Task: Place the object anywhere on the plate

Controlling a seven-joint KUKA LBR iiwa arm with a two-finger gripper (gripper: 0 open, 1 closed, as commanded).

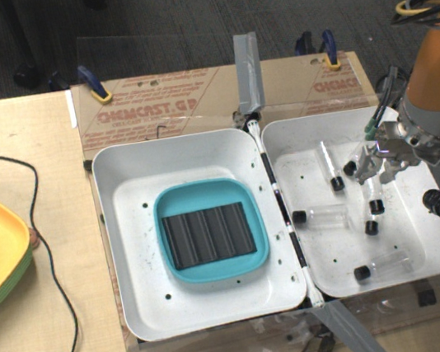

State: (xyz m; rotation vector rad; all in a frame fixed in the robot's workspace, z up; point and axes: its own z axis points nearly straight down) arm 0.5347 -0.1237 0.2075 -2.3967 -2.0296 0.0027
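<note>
Vial nearest jaws (pixel 372 218): you'll find it just below the gripper (pixel 371 164), long axis near-upright in view.
Teal plate (pixel 210 232): left bin, well left of that vial.
Jaws: spread cannot be told.

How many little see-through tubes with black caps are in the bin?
5, all in the right bin: one upper middle, one left, one bottom, two by the gripper. The arm may hide more.
</note>
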